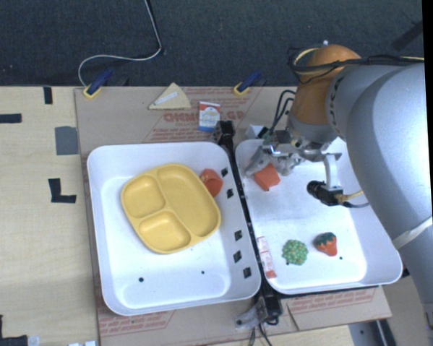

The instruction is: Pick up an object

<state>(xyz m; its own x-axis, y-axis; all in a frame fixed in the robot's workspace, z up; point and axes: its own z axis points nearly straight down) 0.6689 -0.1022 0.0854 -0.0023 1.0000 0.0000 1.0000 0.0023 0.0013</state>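
Hovering at upper centre-right of frame, the two-finger gripper [268, 166] touches an orange block [267, 177]; finger spacing cannot be determined.

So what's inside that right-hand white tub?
The right bin holds an orange block at the pincer, green broccoli and a strawberry. The arm covers its far corner.

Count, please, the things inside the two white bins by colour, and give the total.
Yellow: 1, the divided plate in the left bin.
Orange: 2, one piece beside the plate, one block in the right bin.
Green: 1, the broccoli.
Red: 1, the strawberry.
Total: 5
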